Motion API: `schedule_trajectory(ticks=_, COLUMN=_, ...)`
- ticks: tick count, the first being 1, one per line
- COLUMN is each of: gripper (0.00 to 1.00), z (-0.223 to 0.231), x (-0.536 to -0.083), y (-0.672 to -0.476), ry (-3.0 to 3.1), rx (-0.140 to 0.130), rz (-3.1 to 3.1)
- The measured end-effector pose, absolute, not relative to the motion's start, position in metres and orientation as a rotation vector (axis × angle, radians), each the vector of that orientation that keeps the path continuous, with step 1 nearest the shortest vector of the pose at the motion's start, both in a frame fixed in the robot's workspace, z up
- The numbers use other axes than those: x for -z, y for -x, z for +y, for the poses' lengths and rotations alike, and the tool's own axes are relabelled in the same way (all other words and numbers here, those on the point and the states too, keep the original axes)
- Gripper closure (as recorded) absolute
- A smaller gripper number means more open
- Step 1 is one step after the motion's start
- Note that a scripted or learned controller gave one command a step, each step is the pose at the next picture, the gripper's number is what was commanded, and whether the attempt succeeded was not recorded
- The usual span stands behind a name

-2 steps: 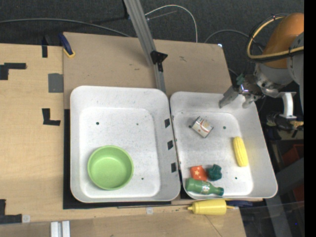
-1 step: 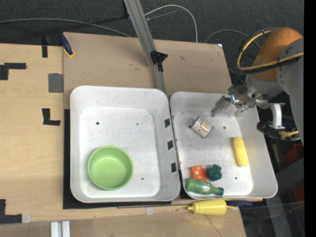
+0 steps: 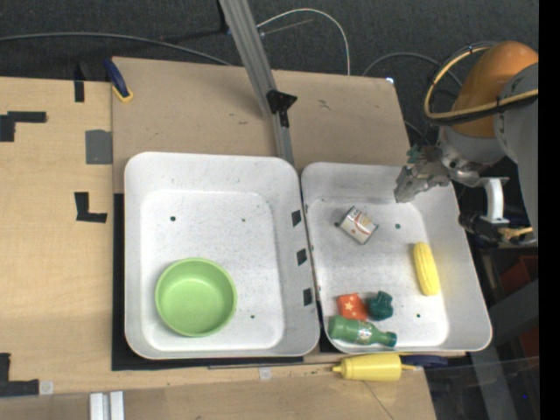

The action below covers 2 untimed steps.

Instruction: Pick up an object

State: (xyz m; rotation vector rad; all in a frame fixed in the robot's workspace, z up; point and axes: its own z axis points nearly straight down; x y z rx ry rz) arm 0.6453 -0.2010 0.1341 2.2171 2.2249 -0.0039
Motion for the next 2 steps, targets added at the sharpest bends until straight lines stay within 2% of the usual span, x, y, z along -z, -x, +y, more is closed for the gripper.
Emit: schedule_trajectory(ticks=2, gripper=1.00, z=-0.208, x=-0.248, y=-0.648, ry=-2.216, rx=-0.003, rz=2.220)
